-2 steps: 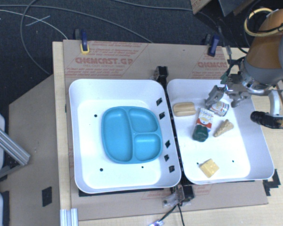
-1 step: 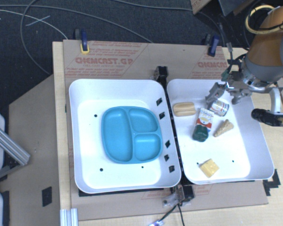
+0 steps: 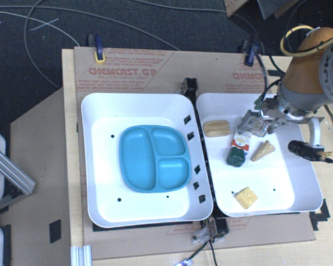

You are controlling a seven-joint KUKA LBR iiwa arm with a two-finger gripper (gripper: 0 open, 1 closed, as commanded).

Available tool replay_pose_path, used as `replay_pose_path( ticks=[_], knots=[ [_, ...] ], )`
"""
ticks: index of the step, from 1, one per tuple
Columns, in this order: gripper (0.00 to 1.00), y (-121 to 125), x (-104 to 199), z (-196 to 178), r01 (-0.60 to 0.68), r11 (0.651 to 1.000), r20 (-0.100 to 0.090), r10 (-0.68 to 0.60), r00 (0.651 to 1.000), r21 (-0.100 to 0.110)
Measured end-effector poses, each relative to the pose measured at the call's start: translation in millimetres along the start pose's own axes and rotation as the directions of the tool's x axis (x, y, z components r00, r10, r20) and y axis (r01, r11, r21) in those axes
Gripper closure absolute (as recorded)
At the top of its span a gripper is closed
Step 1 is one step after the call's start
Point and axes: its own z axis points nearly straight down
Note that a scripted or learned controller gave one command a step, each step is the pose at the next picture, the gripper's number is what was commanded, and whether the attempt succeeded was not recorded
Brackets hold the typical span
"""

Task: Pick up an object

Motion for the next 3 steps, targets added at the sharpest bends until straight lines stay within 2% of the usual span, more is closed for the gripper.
replay_pose_path(
  ticks=[1,2,3],
  knots=[
    [0.0,0,1,53,0.001,1.0,-0.001,-0.001,1.0,0.0],
    [1.0,2,0,38,0.001,1.0,0.001,-0.001,1.0,-0.007],
    [1.0,0,0,-6,0.001,1.0,0.003,-0.001,1.0,-0.01]
  ],
)
